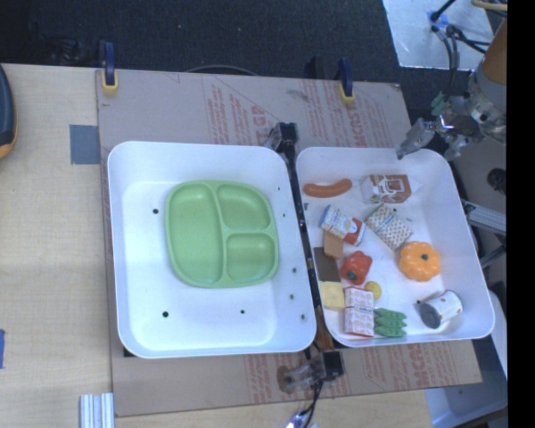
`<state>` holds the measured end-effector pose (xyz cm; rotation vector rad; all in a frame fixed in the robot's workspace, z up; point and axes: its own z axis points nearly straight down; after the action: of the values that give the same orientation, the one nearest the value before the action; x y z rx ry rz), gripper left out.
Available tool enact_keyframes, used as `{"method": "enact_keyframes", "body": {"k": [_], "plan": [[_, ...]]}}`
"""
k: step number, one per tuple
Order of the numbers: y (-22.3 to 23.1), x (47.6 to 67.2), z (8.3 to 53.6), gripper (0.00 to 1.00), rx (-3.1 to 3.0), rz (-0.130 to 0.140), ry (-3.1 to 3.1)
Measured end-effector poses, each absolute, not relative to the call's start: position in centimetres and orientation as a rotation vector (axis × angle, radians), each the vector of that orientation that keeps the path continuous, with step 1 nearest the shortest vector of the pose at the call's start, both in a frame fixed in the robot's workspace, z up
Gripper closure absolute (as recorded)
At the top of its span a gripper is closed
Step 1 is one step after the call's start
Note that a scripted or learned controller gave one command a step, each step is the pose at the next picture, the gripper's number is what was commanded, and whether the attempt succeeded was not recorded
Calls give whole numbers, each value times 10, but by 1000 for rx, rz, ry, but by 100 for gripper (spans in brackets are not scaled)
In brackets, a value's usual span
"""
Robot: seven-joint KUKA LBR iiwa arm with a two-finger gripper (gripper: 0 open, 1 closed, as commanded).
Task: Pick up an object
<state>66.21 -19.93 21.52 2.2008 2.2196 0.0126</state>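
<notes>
Grey two-finger gripper (pixel 425 137) at two o'clock over right white bin's (pixel 468 226) rim, grip state unclear, green sectioned plate (pixel 221 234) left.

Arm (pixel 492 56) cut off at right edge; hand (pixel 425 136) too small and blurred to read.

A green divided plate (pixel 221 234) lies in the left white bin (pixel 134 319) on cardboard (pixel 214 105).
</notes>
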Motion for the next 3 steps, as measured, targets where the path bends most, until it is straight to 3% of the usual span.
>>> {"method": "enact_keyframes", "body": {"k": [1, 2, 3], "plan": [[-167, 583, 173, 0, 2226, -11, 2232], [-214, 580, 155, 0, 2222, -9, 2225], [-212, 637, 88, 0, 2221, -15, 2237]]}}
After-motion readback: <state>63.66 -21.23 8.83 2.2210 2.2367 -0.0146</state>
